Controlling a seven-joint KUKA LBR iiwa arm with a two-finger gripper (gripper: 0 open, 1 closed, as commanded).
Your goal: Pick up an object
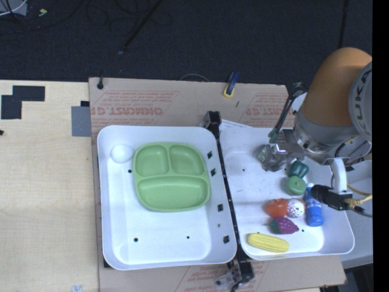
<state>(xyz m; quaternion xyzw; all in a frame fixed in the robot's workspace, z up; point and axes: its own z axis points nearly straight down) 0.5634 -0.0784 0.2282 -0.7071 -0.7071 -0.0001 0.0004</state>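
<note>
Since nothing is yet between its fingers: the step in hand, as I judge it, is lowering onto one toy and pinching it.

Nearest target: a green cup-like toy [296,182] lies just beside the pincer [269,156], towards the front of the right bin [252,181]; it looks the easiest pick.

Other candidates: a red toy [276,207], a white speckled ball [295,208], a blue bottle [314,212] and purple grapes [284,226] sit bunched together, farther forward of the pincer; a yellow corn cob [268,243] lies beyond them, near the bin's front rim.

Pincer state: low over the bin floor and holding nothing; whether the fingers are spread or pressed together I cannot tell, as they are dark and blurred.

How to do it well: centre over one toy and come straight down; I would skip the bunch, where fingers may wedge between neighbours.

Risk: round toys may roll aside under a glancing touch.

Across the divider: a green sectioned plate [171,177] and a white ball [121,153] lie in the left bin [158,242], well apart from the pincer.
</note>
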